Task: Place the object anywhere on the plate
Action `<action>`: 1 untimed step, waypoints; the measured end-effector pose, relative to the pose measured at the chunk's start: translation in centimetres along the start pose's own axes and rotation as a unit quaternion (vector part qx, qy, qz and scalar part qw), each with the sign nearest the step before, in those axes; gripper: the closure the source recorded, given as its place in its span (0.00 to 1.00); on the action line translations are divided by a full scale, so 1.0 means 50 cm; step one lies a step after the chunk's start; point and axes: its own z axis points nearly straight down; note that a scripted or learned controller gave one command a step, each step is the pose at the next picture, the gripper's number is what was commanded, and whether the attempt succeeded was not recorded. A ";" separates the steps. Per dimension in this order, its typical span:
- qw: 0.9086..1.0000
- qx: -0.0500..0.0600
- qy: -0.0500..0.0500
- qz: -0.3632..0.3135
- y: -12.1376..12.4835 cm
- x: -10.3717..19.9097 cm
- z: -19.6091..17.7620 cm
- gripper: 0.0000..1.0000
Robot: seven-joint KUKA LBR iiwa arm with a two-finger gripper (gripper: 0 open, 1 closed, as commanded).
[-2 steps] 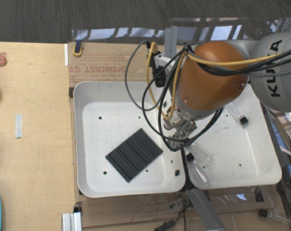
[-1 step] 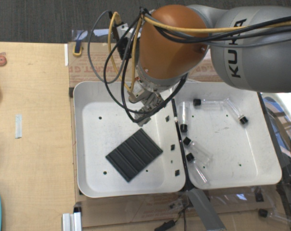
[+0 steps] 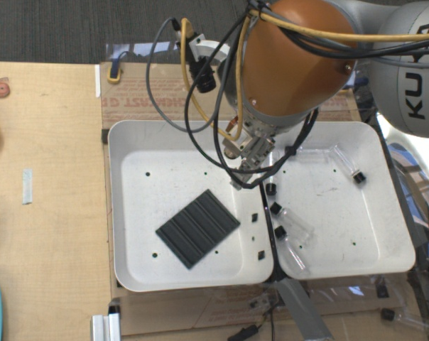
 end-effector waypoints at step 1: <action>1.000 0.000 0.000 0.000 0.000 0.000 0.000 0.00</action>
